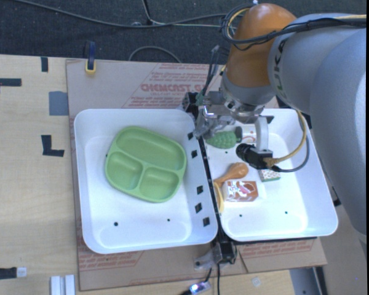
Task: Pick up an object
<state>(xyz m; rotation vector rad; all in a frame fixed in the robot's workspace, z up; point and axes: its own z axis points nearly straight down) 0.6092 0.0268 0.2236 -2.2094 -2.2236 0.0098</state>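
Observation:
My gripper (210, 123) hangs low over the far left corner of the right bin (295, 220), beside the divider between the bins. A green ridged object (224, 139) lies right under and beside it, partly hidden by the wrist; whether they touch I cannot tell. Nearer the front lie a tan drumstick-shaped toy (234, 171), a brown and red packet (240, 191) and a small red and white item (270, 175). A green divided plate (146, 163) rests in the left bin (92, 226).
The grey arm with its orange band (258, 42) covers the right bin's far side and right rim. A black cable (295, 158) loops off the wrist above the small items. Cardboard (141, 85) lies under both bins.

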